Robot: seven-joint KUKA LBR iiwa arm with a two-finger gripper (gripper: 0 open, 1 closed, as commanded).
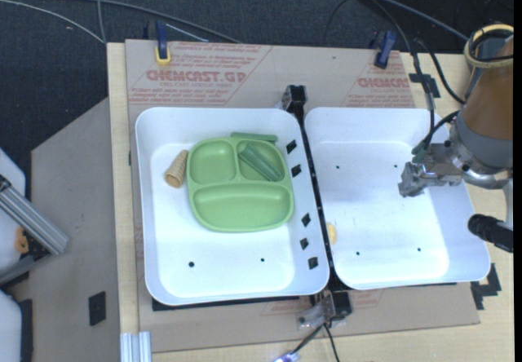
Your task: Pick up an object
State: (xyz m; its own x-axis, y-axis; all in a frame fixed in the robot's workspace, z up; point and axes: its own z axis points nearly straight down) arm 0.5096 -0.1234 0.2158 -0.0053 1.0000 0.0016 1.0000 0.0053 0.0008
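- Two shallow white plastic bins sit side by side on a tan cardboard-topped bench point(245, 67), printed with red lettering; the left bin point(163, 254) holds all but one of the objects, the right bin point(383, 258) lies under the arm.
- Light green divided plastic plate point(241, 205) lies flat in the upper middle of the left bin, three compartments facing up.
- A darker green flat piece point(261, 161) rests tilted in the plate's upper right compartment; another green strip point(254, 138) pokes out along the plate's top edge.
- Small tan cone-shaped item point(175, 169) lies just beside the plate's left rim, touching or nearly so.
- A small yellowish bit point(330, 231) sits at the right bin's left wall.
- Grey arm with orange band point(489, 103) reaches in from the right.
- Grey metal two-finger gripper point(410, 181) hangs over the right bin's upper right area, well apart from the plate; nothing seen between its tips, though I cannot tell whether they are spread or closed.
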